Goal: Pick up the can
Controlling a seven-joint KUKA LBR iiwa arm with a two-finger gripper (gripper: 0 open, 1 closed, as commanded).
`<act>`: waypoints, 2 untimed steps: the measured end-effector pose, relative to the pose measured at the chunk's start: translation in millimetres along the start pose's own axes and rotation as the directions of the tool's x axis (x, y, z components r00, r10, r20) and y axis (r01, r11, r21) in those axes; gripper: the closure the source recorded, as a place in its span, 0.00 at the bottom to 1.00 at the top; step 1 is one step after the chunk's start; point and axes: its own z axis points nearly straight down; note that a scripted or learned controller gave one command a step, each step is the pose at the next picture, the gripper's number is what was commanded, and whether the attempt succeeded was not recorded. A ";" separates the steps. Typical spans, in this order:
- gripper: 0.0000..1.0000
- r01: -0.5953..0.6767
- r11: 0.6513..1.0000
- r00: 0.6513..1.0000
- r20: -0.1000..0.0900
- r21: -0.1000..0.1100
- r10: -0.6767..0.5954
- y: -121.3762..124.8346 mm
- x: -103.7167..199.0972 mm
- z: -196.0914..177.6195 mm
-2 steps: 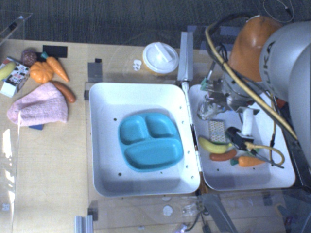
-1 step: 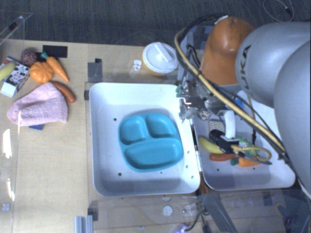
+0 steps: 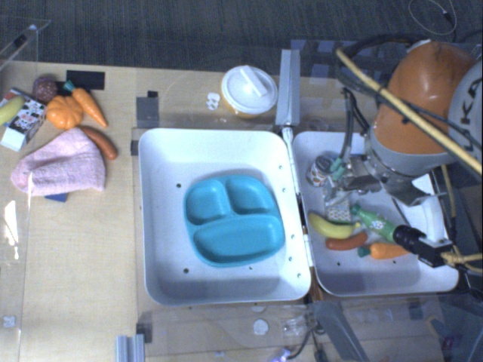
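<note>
The can point(image 3: 323, 170) lies in the right bin point(image 3: 332, 277), near its upper left corner, tipped so its end shows. The gripper point(image 3: 343, 183) hangs just beside it, low in the bin, likely lined up for a grasp; whether its fingers are spread or closed cannot be told. A banana point(image 3: 332, 226), sausage point(image 3: 347, 241), green bottle point(image 3: 377, 223) and carrot point(image 3: 389, 251) crowd the bin below.

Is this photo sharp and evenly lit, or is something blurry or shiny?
In the camera view the light is soft and even; the blue plate looks clear, with faint shadows along the left bin walls. The small things under the gripper blur together, and the clear panel at the left edge shows pale glare.
</note>
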 end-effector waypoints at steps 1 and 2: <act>1.00 0.047 0.999 0.999 -0.001 0.003 -0.047 -19.1 4.9 3.4; 1.00 -0.102 0.995 0.995 0.001 0.001 0.102 -16.4 -2.9 -25.7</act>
